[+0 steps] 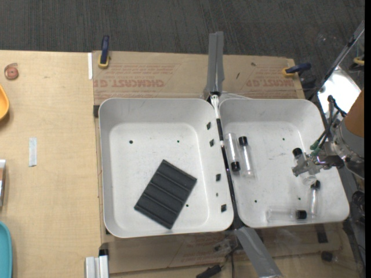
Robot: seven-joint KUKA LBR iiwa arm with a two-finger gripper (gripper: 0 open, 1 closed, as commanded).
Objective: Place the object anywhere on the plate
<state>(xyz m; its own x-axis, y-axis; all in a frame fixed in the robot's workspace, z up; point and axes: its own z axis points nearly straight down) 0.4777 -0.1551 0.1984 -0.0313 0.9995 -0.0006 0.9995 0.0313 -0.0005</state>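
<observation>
We see the dark ribbed plate (pixel 166 193) lying tilted in the left bin (pixel 116 155). In the right bin (pixel 272 114), clear vials (pixel 240 153) lie well right of the plate. The gripper (pixel 305 168) hovers farther right; we cannot tell its opening.

Floor (pixel 174 13): dark grey carpet with a fine diagonal weave, filling the far side.
Tabletop (pixel 52 126): pale plywood, light grain, on the left.
Cardboard sheet (pixel 168 77): brown, printed lettering upside down, lying under the bins.
Clamps: blue-handled clamp (pixel 104 51) at the sheet's far left corner; second clamp (pixel 297 69) at the far right corner.
Metal bar (pixel 215 62): grey, upright, behind the seam between the bins.
Light: even, soft, with a bright glare patch (pixel 342 91) at the right.
</observation>
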